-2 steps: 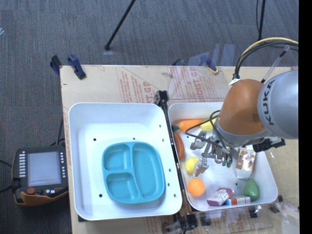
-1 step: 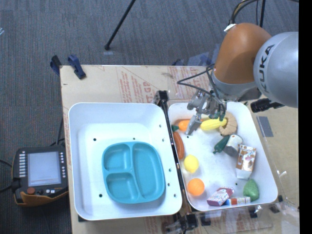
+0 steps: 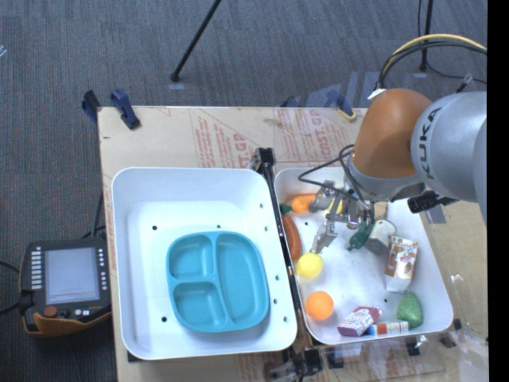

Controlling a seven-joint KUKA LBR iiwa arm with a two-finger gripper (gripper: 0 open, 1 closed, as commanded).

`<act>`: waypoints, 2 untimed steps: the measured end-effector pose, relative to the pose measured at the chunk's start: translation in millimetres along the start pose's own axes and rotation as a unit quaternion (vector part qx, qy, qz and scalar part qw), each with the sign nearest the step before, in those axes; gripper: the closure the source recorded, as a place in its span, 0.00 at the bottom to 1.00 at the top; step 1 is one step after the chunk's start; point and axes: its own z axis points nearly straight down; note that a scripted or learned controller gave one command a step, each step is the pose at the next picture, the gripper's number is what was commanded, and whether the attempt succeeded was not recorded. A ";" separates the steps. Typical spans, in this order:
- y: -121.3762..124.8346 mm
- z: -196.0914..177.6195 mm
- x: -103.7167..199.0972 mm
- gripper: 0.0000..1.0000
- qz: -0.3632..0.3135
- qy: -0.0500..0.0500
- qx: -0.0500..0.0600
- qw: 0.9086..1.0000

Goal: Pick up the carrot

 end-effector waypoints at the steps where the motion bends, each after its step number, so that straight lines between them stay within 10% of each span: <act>1: 3.8 13.4 -5.8 0.00 0.111 0.001 0.002 0.994; 2: 5.1 14.6 -6.7 0.00 0.207 0.003 0.001 0.978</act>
